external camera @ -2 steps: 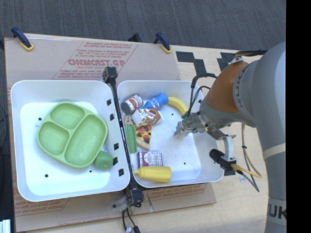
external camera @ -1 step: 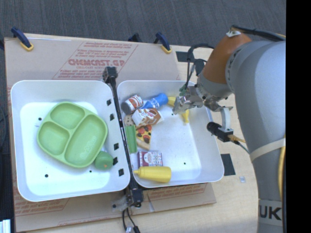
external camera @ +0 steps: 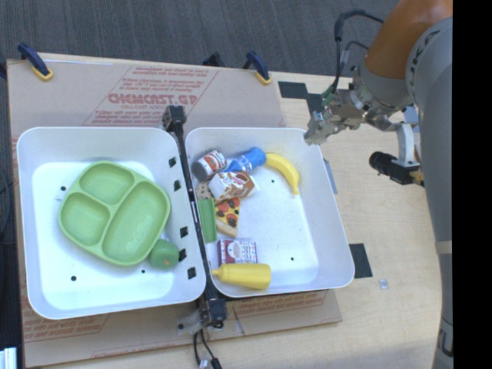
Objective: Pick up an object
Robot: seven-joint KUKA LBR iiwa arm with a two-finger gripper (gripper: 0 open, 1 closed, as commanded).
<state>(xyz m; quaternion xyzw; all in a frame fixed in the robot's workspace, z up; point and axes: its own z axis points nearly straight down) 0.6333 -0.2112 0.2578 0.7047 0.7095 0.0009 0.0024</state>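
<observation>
Arm poised above the far right corner of the right bin, pincer carrying nothing.

The pincer (external camera: 317,131) hangs over the upper right rim of the right bin (external camera: 327,229); whether its fingers are apart or together cannot be told from here, and nothing shows between them. Behind it the wrist slants up and to the right into the orange band (external camera: 403,29) and the grey arm (external camera: 434,129) along the right side. Nearest below lies a banana (external camera: 285,171), then a blue bottle (external camera: 246,160), a small can (external camera: 211,162), a snack packet (external camera: 230,184), a pizza slice (external camera: 227,216), a small carton (external camera: 238,250) and a yellow bottle (external camera: 243,275). The left bin (external camera: 34,283) holds a green divided plate (external camera: 114,214) with a green ball (external camera: 163,254) at its lower edge. Both bins rest on cardboard (external camera: 154,94) on the surface (external camera: 384,298).
</observation>
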